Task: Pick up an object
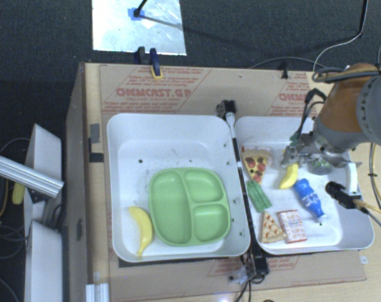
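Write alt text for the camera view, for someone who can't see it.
A grey robot arm reaches from the right into the right bin, its gripper just above a small yellow banana, near a blue bottle, pizza slices and a green piece. The left bin holds a green divided plate and a banana.

the counter [171, 87] is brown with red letters. two white bins sit on it, side by side: one bin [332, 238] under the end effector [297, 153], the other bin [130, 134] far beside it.
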Robot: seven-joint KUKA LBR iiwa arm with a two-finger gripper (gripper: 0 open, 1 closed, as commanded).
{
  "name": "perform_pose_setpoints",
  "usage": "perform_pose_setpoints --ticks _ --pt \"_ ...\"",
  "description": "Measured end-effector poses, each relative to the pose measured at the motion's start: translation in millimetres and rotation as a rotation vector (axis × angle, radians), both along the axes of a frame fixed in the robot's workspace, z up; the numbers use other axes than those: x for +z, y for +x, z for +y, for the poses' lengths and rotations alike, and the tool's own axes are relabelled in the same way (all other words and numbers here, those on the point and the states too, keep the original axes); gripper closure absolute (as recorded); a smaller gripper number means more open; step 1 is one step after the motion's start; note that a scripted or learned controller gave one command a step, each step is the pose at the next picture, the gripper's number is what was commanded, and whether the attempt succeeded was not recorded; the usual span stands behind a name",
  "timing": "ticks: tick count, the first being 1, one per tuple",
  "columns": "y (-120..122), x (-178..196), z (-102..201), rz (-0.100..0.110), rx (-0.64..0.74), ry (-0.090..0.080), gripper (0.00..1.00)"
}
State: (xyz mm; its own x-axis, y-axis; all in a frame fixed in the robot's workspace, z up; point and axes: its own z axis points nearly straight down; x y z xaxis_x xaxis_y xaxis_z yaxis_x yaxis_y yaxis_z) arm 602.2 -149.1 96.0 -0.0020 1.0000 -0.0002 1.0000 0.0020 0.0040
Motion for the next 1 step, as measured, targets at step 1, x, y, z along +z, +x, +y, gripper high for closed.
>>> perform_pose_setpoints --ticks 1 --pt "-21.3 89.4 77.0 0.0 0.002 0.001 1.0"
